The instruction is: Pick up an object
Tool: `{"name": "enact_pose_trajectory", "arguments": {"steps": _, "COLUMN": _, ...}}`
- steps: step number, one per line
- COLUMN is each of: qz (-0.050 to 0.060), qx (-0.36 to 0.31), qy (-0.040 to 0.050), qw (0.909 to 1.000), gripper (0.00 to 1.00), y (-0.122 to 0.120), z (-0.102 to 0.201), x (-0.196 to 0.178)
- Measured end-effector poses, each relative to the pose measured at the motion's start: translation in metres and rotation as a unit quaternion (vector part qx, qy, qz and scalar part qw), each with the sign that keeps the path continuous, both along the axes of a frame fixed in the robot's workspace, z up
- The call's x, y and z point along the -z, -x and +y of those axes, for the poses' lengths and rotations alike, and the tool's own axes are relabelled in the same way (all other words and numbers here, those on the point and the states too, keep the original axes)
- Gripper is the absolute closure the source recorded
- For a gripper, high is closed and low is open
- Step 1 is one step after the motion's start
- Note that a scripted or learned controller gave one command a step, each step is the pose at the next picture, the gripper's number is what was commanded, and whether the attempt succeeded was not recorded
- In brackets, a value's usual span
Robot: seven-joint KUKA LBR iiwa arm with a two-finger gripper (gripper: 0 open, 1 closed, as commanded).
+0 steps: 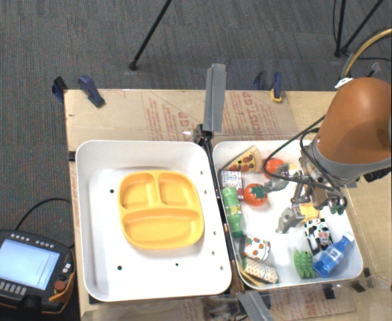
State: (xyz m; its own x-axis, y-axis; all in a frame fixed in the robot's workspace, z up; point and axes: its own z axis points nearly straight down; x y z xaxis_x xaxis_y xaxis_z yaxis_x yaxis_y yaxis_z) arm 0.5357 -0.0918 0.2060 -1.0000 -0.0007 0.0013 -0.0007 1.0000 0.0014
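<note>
My gripper hangs over the right bin, below the orange band of the arm. It is open, with one finger splayed left and the other towards the bin's right wall. Nothing is clamped between them; a small yellow item lies under the gap. A cow-patterned carton sits just in front of the gripper. A red tomato is to its left, and an orange-red piece lies behind that.
The right bin also holds a pizza slice, a green bottle, a blue bottle, a green block, a printed can and a snack box. The left bin holds a yellow divided tray.
</note>
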Motion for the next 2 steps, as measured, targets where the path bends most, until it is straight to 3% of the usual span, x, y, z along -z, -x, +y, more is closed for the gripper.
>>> {"name": "enact_pose_trajectory", "arguments": {"steps": 1, "qz": 0.000, "qx": -0.064, "qy": -0.0010, "qw": 0.9980, "gripper": 0.00, "y": -0.096, "z": -0.002, "x": 0.106}}
{"name": "enact_pose_trajectory", "arguments": {"steps": 2, "qz": -0.002, "qx": -0.053, "qy": 0.0001, "qw": 0.9986, "gripper": 0.00, "y": -0.107, "z": -0.026, "x": 0.119}}
